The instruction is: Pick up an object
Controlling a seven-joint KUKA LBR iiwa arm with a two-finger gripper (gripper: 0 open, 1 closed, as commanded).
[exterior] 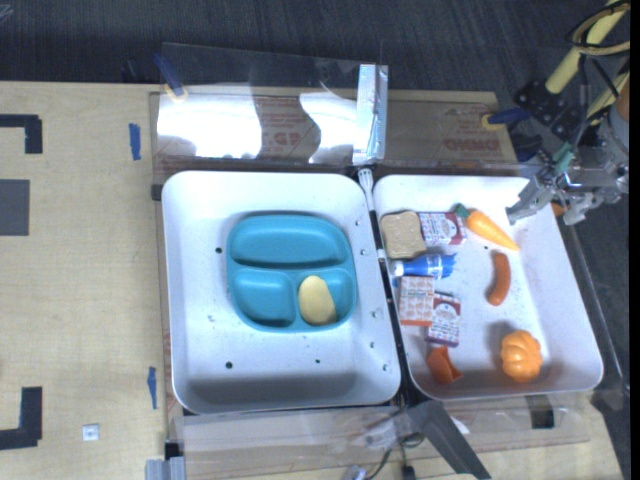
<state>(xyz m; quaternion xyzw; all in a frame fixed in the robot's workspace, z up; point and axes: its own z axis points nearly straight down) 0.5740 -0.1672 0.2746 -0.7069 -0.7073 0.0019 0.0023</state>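
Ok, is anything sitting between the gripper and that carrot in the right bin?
Nothing visible does. The gripper hangs over the right bin's upper right corner, and the carrot lies just to its left with bare white floor between. The sausage sits below the carrot, off that path.

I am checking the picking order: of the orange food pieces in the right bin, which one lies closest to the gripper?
The carrot, with its green top, near the bin's far edge. It lies just left of the gripper; the sausage and the small pumpkin lie closer to the near edge.

Blue divided plate [285, 251] in left white bin [190, 298], wooden bench [70, 268].
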